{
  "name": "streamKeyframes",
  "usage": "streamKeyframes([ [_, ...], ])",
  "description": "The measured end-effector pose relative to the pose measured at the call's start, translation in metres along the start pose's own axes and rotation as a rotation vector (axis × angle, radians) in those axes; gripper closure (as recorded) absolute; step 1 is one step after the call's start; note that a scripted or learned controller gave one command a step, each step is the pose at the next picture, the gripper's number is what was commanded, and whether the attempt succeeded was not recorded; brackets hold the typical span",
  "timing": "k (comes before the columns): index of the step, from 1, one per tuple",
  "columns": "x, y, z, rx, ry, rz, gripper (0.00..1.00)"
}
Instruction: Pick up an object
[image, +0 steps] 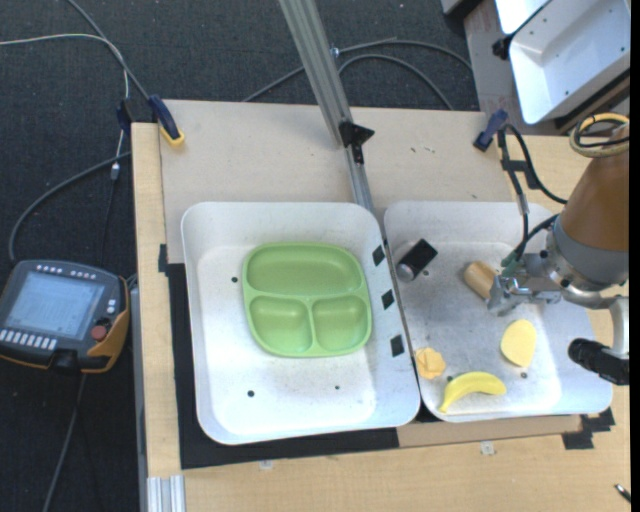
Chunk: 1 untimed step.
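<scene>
The right bin (560, 405) holds several small objects. A tan wooden block (479, 276) lies near its middle, and my gripper (506, 291) hangs just to the right of it, touching or nearly touching its right end. A pale yellow slice (519, 343) lies just below the gripper. A yellow banana (472, 388) rests near the bin's front edge, with a small orange-yellow piece (430, 362) to its left. A black and grey cylinder (413, 259) lies at the bin's left side.
The left bin (215, 400) holds a green divided plate (305, 299). A metal pole (335, 95) slants down to the gap between the bins. A black part (598, 358) of the arm juts over the right bin's right edge. A teach pendant (60, 315) lies off the bench's left side.
</scene>
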<state>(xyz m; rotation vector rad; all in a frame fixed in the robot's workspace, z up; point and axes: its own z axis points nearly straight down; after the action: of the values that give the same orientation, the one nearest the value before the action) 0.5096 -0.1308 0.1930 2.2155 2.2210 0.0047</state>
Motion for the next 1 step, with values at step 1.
streamKeyframes([
  [1,0.0,0.0018,-0.0539,-0.001,0.0,0.0,1.0],
])
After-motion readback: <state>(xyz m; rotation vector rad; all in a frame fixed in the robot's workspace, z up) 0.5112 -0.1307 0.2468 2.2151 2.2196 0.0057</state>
